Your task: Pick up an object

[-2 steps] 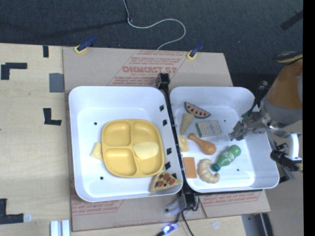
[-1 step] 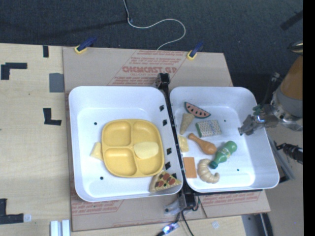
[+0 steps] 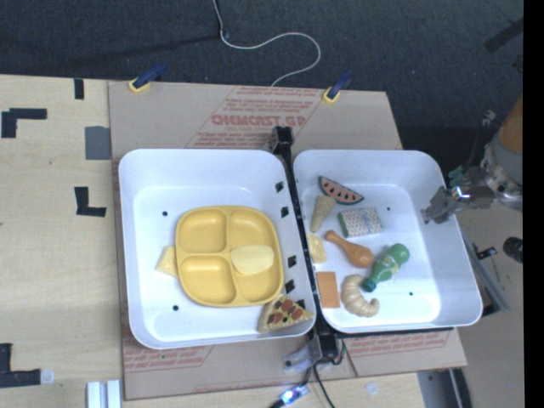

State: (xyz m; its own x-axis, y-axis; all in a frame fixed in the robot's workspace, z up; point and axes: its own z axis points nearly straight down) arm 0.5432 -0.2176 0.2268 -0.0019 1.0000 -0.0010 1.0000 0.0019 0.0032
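Note:
The right bin [image 3: 429,170] holds several toy foods: a watermelon slice [image 3: 341,191], a cone [image 3: 320,212], a green and white block [image 3: 360,222], a drumstick [image 3: 350,249], a green bottle [image 3: 387,266], a croissant [image 3: 357,297], an orange cracker [image 3: 327,289] and a pale yellow piece [image 3: 317,248]. My gripper [image 3: 440,205] hangs over this bin's right rim, to the right of all these items and touching none of them. Nothing shows between its tips.
The left bin [image 3: 140,185] carries a yellow divided plate [image 3: 225,255] with a pale yellow slice [image 3: 252,259] in one compartment. A yellow wedge [image 3: 166,262] lies left of the plate, and a pizza slice [image 3: 284,314] sits at the bin's front right corner.

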